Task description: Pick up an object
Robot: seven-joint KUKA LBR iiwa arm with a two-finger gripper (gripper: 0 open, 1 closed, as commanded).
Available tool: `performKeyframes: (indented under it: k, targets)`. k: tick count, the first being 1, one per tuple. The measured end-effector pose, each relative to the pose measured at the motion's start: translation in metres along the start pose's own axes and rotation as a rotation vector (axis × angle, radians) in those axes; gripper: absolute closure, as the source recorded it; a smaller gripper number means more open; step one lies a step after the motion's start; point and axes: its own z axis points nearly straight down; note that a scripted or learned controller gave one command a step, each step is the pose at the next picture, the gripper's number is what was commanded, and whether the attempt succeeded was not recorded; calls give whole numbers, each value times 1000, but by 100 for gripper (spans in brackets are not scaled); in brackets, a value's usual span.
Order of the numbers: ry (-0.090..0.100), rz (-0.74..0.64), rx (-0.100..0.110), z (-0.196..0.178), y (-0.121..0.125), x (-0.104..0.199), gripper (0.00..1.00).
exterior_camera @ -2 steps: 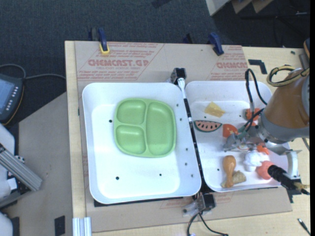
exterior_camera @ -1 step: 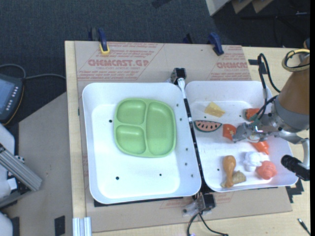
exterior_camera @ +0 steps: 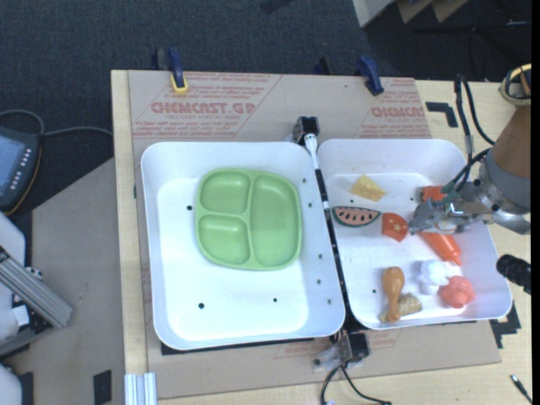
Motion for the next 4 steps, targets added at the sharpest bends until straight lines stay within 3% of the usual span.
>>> performKeyframes:
  k: [1, 4]
  targets:
    - [1, 0, 1, -24, 1, 0, 100]
    - [5, -6, 4, -16, 29, 186, 100]
